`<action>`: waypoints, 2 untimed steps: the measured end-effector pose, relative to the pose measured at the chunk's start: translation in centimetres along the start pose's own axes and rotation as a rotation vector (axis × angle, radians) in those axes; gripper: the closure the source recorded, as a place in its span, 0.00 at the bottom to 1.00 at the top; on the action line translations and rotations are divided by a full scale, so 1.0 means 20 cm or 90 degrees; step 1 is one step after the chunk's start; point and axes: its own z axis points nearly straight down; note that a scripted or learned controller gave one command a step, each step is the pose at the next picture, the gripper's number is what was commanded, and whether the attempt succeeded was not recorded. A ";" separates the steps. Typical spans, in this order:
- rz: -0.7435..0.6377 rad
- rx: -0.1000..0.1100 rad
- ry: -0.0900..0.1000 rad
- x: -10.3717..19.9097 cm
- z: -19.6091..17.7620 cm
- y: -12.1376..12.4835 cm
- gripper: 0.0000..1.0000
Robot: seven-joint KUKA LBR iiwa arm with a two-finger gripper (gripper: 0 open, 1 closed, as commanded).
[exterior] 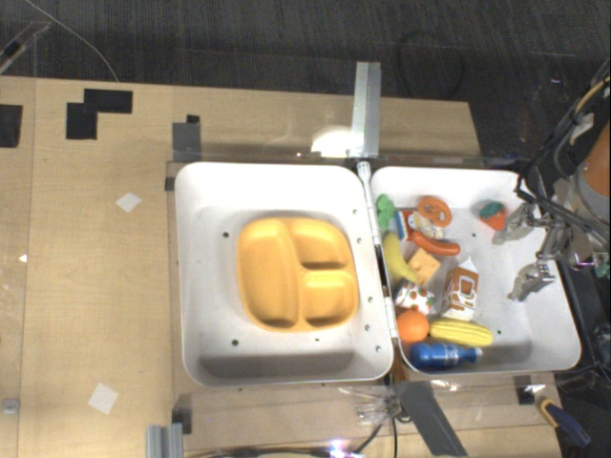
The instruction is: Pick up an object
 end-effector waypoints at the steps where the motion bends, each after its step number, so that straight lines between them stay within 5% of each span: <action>1: 0.411 0.001 0.002 0.04 0.20 -0.09 0.00; 2: 0.441 -0.002 -0.023 -0.33 0.54 -0.08 0.00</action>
